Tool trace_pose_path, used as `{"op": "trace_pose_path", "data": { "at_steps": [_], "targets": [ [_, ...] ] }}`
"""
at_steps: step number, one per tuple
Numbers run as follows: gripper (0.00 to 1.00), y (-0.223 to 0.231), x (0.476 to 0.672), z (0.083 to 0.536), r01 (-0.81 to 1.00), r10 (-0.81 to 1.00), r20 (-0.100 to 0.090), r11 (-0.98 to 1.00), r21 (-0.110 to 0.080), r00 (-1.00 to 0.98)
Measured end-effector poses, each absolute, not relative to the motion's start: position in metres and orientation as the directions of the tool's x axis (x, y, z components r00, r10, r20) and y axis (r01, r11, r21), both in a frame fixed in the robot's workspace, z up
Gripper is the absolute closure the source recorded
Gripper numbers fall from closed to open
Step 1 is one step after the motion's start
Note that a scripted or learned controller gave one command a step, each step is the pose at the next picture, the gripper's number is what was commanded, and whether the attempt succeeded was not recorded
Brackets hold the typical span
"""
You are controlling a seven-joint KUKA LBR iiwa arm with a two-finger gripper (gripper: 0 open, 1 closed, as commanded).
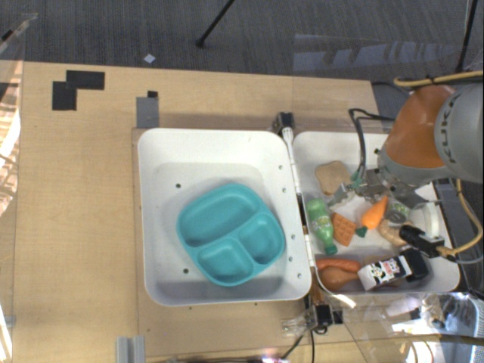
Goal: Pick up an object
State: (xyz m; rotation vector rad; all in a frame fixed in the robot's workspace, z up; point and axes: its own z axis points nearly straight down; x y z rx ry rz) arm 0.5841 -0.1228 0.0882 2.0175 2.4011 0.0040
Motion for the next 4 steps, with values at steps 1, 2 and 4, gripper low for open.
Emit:
{"op": "trace_pose_path", "data": {
  "at_steps": [1,2,4],
  "targets": [
    [1.0,-0.119,0.589,0.101,0.984,0.984,-0.003,0.176,0.018,-0.176],
    [1.0,-0.064,0.577,0.188,0.995,0.995,0.002,-0.095,0.009,0.095],
    [1.0,-0.119,0.612,0.31,0.785,0.785,0.001,-0.62,0.005,0.62]
  ]
}}
